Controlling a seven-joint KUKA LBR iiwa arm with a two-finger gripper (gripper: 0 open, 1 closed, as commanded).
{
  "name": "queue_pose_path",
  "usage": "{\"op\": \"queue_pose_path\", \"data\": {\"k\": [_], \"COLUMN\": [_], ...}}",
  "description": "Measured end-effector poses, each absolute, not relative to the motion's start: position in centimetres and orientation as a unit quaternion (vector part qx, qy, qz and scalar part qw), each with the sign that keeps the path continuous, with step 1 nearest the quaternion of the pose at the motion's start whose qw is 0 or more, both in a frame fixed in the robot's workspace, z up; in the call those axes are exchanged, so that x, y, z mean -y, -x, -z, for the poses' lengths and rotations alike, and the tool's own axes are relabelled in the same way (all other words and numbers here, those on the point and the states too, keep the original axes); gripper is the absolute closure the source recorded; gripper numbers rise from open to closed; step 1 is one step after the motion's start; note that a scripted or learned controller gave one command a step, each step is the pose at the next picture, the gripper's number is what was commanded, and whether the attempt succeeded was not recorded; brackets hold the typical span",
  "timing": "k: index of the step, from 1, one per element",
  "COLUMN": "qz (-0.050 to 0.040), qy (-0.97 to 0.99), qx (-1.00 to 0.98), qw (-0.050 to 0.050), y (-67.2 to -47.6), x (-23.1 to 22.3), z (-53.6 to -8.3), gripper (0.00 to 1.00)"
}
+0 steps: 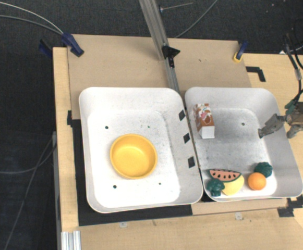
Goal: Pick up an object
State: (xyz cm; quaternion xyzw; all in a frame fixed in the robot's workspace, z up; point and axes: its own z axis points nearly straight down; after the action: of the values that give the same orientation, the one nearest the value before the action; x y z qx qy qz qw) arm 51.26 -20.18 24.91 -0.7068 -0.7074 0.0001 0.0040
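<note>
In the right bin (pixel 229 100), a small red-and-white carton (pixel 204 120) stands near the left wall. Along the front wall lie a watermelon slice (pixel 224 174), a yellow fruit (pixel 234 185), a green piece (pixel 215 187), an orange (pixel 256 181) and a dark green piece (pixel 264 168). My gripper (pixel 278 130) hangs over that bin's right rim, open, with nothing between its fingers. One grey finger (pixel 269 126) points into the bin. It is well right of the carton and above the orange.
The left bin (pixel 96 108) holds a yellow bowl (pixel 133 155). A metal rail (pixel 156 25) runs down from the top to the gap between the bins. Black clips (pixel 186 137) line the shared wall. Cables hang at the right edge.
</note>
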Motion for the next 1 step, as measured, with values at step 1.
{"op": "queue_pose_path", "data": {"k": [1], "qz": [-0.0022], "qy": [0.707], "qx": [0.707], "qw": [0.008], "y": [-51.9], "x": [19.66], "z": [-18.88], "gripper": [0.0]}}
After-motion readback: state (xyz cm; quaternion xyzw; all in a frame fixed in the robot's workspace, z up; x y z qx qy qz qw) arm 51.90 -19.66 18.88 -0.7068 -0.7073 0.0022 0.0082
